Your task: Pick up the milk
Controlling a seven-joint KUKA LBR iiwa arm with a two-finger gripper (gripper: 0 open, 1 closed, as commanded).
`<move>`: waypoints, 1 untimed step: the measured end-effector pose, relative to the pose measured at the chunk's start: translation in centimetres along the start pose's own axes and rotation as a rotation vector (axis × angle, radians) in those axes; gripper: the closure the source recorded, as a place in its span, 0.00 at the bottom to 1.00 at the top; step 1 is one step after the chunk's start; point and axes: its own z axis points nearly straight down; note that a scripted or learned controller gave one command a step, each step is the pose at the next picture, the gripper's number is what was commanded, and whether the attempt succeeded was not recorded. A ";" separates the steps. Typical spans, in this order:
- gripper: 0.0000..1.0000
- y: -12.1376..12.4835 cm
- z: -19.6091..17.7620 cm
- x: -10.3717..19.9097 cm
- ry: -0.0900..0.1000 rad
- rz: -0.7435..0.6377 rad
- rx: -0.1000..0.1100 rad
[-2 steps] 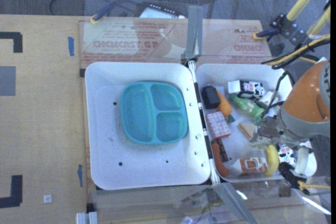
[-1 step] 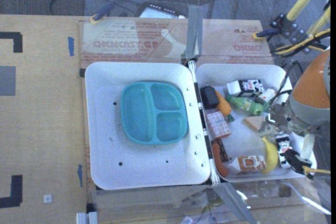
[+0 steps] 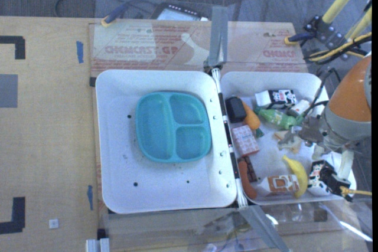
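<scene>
I see the tool [image 3: 307, 137] low over the right bin [image 3: 307, 81]; I cannot tell its opening. The milk [image 3: 282, 96] lies near that bin's far wall, untouched.

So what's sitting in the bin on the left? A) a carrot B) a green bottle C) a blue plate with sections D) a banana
C: a blue divided plate lies in the left bin; the banana is in the right bin.
</scene>
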 end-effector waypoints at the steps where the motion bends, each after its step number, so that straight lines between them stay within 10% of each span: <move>1: 0.00 6.8 1.8 1.2 -0.003 0.232 0.002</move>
